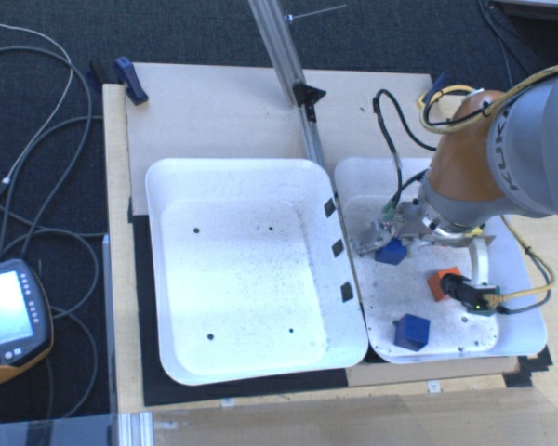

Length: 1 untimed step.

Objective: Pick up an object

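The two-finger gripper (383,238) is seen low over the shallow white right-hand bin (372,297), in its upper left part. Whether it is spread or closed cannot be told, since the wrist hides its tips from above. A small blue block (391,253) is seen just beside the gripper, on its near side. It appears to lie on the bin floor, and nothing shows it to be clamped.

Further out in the same bin, a small orange block (439,284) is found to the right of the blue block. It sits right beside a black fitting (474,294), from which a yellow cable is led off to the right. A larger blue cube (411,331) is placed near the bin's front edge, well apart from the gripper.

The orange band (465,156) is seen above the wrist, and the grey arm (530,147) is carried in from the right.

The shallow white left-hand bin (242,277) is set against the right one, with small black tabs along the shared edge. Both bins are borne by a pale tan surface (214,110). A slanted aluminium rail (274,35) is seen crossing its far side, and a blue clamp (130,80) is fixed at its far left corner. A handheld control pendant (9,314) (screen lit) is lying on the dark carpeted floor (56,156) at the left.
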Available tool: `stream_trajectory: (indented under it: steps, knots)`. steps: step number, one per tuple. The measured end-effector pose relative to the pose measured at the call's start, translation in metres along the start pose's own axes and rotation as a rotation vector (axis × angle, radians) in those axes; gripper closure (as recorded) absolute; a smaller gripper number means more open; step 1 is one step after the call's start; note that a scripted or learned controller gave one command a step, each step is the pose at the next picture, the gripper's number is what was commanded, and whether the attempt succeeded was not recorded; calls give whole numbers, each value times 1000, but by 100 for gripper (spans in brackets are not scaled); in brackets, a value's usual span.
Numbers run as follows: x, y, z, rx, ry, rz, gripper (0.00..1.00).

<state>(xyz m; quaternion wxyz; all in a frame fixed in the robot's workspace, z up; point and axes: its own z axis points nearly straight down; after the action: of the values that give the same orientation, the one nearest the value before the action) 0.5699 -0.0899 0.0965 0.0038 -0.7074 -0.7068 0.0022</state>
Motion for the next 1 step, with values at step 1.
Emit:
stream_trajectory:
  steps: [1]
  knots:
    - [0, 3, -14, -10, -1, -1, 100]
